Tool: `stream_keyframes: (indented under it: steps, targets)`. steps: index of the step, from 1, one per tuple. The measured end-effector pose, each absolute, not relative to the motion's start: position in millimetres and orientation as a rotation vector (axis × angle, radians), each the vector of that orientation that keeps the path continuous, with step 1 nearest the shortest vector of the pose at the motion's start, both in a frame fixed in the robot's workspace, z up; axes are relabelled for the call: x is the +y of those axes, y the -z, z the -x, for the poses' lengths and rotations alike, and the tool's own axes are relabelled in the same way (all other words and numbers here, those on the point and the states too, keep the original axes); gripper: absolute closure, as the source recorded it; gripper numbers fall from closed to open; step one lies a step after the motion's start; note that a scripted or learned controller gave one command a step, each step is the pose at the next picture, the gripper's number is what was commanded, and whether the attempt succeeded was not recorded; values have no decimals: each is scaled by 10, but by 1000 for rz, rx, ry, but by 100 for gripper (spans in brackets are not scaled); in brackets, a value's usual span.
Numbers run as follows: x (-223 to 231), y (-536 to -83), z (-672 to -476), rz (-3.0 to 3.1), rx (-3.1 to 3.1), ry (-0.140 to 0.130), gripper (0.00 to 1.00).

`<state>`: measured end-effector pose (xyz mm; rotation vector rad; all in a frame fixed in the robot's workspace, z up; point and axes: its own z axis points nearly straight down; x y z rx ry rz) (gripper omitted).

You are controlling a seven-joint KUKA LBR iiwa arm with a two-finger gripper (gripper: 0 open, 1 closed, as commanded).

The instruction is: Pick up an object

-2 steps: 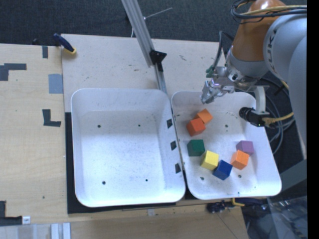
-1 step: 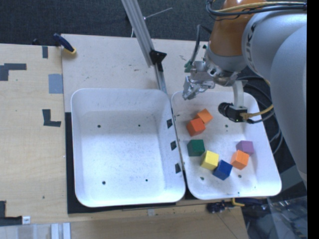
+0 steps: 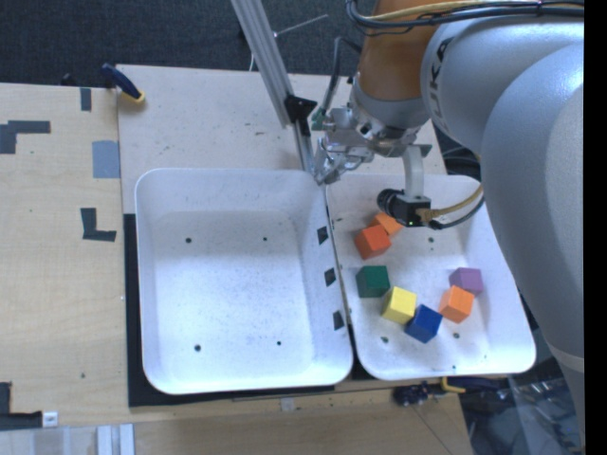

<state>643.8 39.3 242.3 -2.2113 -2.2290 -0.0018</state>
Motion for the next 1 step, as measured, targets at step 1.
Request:
stream_keyframes:
  steps: [1]
  targets:
    - [857, -2408, -6478, 2213, -2227, 0, 100]
